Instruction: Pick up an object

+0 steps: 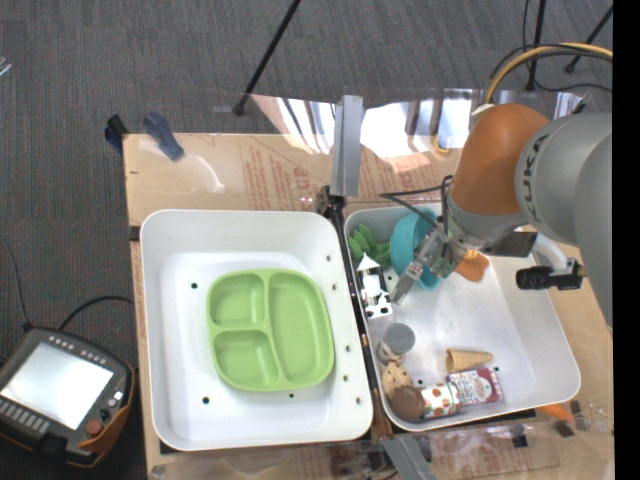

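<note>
The claw hangs low in the right bin, fingers slightly parted and gripping nothing, just in front of a teal bowl. Below it lie a grey cup, a cone and a carton (all untouched). The left bin holds a green tray.

The brown, cardboard-covered desk carries two shallow white bins touching side by side, the left bin and the right bin, with a blue object lying near its far-left corner.
</note>
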